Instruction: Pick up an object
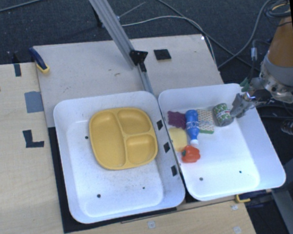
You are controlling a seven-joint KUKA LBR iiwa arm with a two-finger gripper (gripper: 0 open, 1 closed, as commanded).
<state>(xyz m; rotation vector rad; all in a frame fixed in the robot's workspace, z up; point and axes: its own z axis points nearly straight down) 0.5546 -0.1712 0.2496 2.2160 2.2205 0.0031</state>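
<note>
Orange toy [190, 155] below blue bottle [192, 124]; green can [221, 114] right of bottle, touching gripper [237, 108], finger state unclear.

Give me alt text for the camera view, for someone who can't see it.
A grey robot arm reaches in from the right, its pincer at the upper right of the right white bin, beside a small green can. That bin also holds a blue bottle, a purple item and an orange-red item. The left white bin holds a yellow divided plate.

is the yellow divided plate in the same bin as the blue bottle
No, the yellow divided plate lies in the left bin; the blue bottle is in the right bin.
</note>
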